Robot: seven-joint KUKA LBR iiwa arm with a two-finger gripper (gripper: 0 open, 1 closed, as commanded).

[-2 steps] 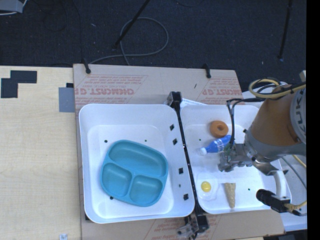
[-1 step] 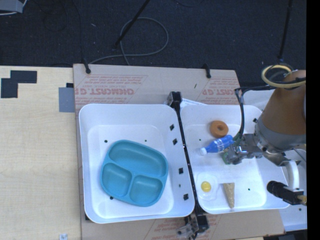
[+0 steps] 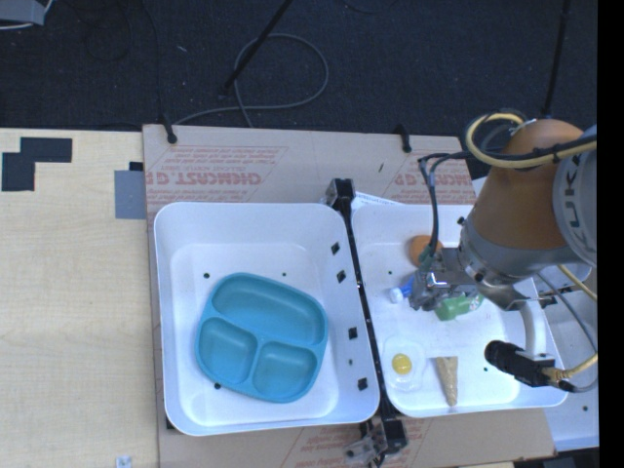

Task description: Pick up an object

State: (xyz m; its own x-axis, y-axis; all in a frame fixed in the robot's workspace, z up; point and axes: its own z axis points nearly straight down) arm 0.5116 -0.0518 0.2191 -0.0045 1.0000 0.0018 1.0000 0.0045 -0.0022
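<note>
The end effector (image 3: 426, 292) hangs low mid right bin (image 3: 390, 242), touching a green object (image 3: 458, 307); whether it grasps, I cannot tell.

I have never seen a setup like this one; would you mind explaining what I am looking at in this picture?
The picture comes from one camera fixed above a bench, looking down at a slant. The grey and orange machine on the right is a robot arm run by a program, which is meant to pick something up. Its pincer sits low over the right bin; I cannot tell whether it grips anything. The left bin holds a blue divided plate. The right bin holds a small orange thing, a green object right beside the pincer, a toy fried egg and a tan cone.
</note>
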